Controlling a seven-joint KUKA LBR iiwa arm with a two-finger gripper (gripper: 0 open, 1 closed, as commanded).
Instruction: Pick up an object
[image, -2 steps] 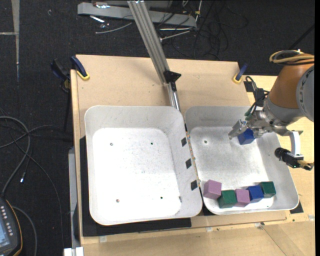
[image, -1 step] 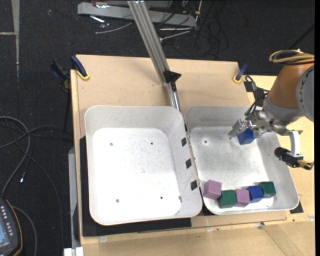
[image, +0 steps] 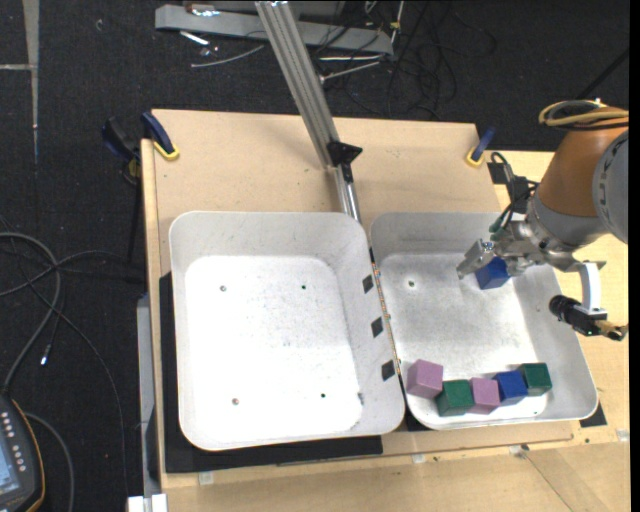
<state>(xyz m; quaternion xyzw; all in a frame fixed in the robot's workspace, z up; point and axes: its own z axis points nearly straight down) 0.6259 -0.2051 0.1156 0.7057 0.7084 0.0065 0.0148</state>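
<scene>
Camera view shows the grey arm (image: 590, 190) reaching in from three o'clock over the right bin (image: 440, 240), with the fingers (image: 487, 262) hanging above the bin's upper half. A blue block (image: 492, 274) sits right at the fingers, tucked just under and a touch toward five o'clock of them. It looks pinched between the fingers and seems raised off the bin floor, though the slanted view makes the lift a judgement rather than a certainty. The block is roughly cubic, so it has no real long axis to line up with.

The relation the coming move turns on is plain: the block lies directly at the fingertips, not off to any side, so nothing calls for a sideways reach. If the pinch holds, the remaining move is a straight rise away from the bin.

Along the right bin's six o'clock wall lie five more blocks in a loose row. From nine o'clock to three o'clock they are a purple block (image: 425, 377), a green block (image: 455, 397), a second purple block (image: 485, 392), a second blue block (image: 511, 384) and a second green block (image: 537, 377). That makes six blocks in all: two blue, two purple, two green. Two bins stand side by side on the counter (image: 260, 160), the left bin (image: 200, 240) lying at nine o'clock of the right one.
</scene>
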